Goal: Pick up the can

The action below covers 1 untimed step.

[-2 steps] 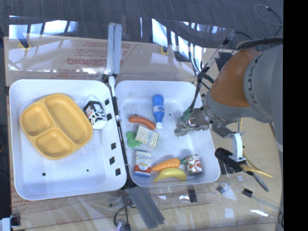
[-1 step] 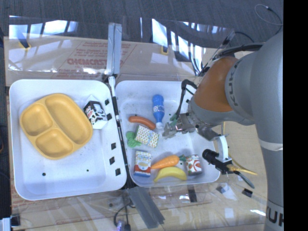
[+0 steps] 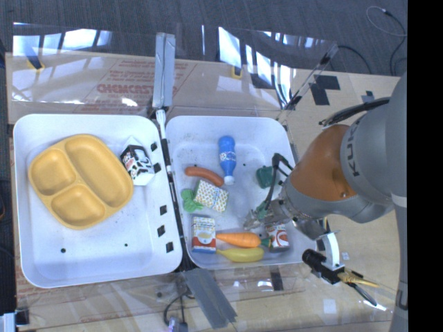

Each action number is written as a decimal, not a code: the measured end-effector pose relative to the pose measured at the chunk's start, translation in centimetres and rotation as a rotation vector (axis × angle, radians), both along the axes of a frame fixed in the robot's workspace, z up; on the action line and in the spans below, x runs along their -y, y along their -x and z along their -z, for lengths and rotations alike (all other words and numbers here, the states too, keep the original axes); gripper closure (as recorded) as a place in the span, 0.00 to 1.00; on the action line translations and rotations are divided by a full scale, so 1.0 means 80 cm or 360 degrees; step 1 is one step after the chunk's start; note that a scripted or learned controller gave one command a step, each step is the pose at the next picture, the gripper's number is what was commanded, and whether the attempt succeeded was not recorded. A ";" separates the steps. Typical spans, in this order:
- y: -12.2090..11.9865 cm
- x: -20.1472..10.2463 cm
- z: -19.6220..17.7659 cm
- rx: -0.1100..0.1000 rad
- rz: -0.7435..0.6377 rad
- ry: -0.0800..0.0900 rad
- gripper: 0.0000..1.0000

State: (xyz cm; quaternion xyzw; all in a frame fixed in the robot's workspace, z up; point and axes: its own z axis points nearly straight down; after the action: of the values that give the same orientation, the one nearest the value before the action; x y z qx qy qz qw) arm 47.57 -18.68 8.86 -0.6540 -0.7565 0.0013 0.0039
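The can (image 3: 279, 238) is small, red and white, and lies near the front right corner of the right bin (image 3: 242, 124). It sits just right of a carrot (image 3: 238, 240) and a banana (image 3: 241, 254). My gripper (image 3: 264, 217) hangs low in that bin, just above and to the left of the can, below the orange band of the arm (image 3: 320, 173). The arm covers the bin's right side. I see nothing held.
The right bin also holds a blue bottle (image 3: 226, 158), a sausage (image 3: 203, 176), a dark green item (image 3: 265, 177), a checkered packet (image 3: 211, 196) and a juice box (image 3: 203, 232). In the left bin lie a yellow divided plate (image 3: 79, 180) and a black-and-white carton (image 3: 138, 163).
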 end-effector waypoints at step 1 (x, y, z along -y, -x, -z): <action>0.000 -0.001 0.000 0.0000 -0.0003 0.0000 0.00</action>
State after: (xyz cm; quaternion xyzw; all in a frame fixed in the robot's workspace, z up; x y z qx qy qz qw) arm 47.60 -18.63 8.85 -0.6533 -0.7571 0.0011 0.0039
